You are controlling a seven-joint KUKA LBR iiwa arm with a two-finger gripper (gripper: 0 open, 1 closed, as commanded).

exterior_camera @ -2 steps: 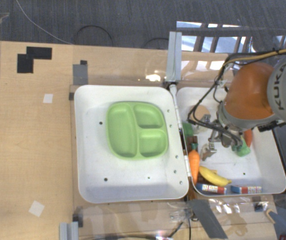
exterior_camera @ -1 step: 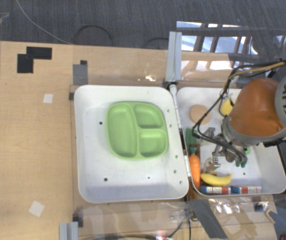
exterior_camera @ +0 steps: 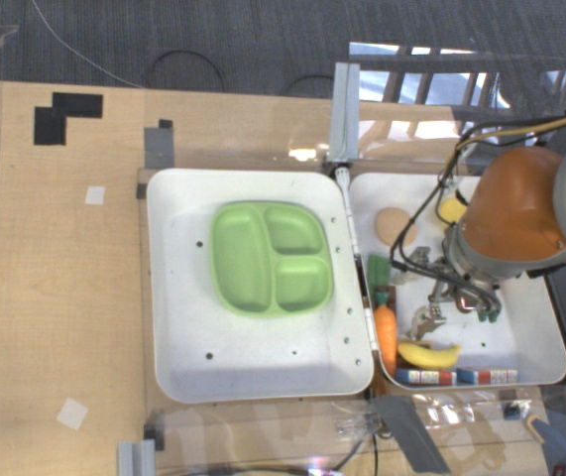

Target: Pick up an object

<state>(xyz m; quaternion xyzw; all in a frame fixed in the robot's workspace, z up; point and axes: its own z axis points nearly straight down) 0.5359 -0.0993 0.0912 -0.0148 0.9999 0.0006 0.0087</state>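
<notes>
Wooden bench (exterior_camera: 55,296); claw (exterior_camera: 429,317) above banana (exterior_camera: 429,354), state unclear; wrist hides right bin (exterior_camera: 530,350) centre.

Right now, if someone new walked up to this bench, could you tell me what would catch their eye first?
Probably the green divided plate, which lies alone in the middle of the left bin. Next comes the arm's orange band over the right bin, with the gripper hanging just above a banana. A carrot lies along that bin's left wall, and a pale egg-like thing sits near its far corner.
</notes>
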